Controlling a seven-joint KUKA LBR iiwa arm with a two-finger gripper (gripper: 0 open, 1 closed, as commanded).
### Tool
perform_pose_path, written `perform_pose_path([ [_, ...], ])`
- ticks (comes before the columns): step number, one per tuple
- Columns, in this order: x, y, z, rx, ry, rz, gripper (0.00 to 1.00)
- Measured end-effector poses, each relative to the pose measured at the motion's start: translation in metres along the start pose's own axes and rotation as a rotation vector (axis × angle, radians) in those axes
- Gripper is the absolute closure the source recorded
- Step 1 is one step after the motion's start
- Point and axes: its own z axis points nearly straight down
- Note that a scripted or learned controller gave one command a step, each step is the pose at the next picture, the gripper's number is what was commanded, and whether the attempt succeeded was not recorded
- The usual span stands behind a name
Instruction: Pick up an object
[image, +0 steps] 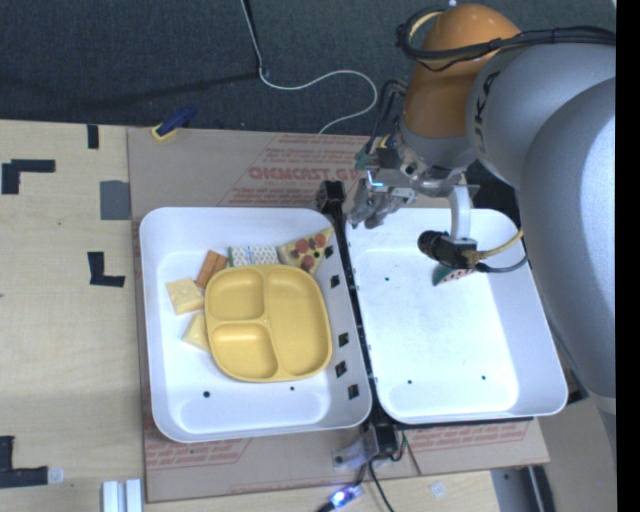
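Plate (268, 323) lies in the left bin (160, 300) over small items; the gripper (372, 212) hangs at the far divider, grip state indiscernible.

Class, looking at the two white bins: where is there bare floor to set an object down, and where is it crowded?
The right bin has bare floor from its near rim up to the gripper at its far-left corner. The left bin is crowded: the yellow divided plate and small items leave bare strips only along its near and left walls.
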Motion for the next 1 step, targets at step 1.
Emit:
perform_pose_path([
  [1, 0.0023, 0.0077, 0.0173, 0.001, -0.001, 0.000, 1.00],
])
